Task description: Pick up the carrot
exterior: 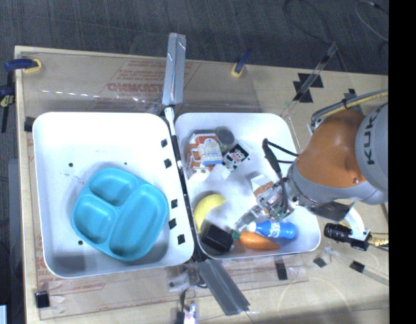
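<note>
You're looking at an evenly lit bench under soft overhead light, neither dim nor harsh. The two white bins (52, 248) come out bright, close to washed out on their floors. A soft grey shadow sits beside the blue plate (120, 211), on its upper left. A clear sheet over the bench's far edge (133, 86) catches faint glare streaks. The orange band (332, 155) shows a mild sheen. The picture is slightly soft overall, so you can't read small labels, and the dark floor (93, 12) looks grainy.
</note>
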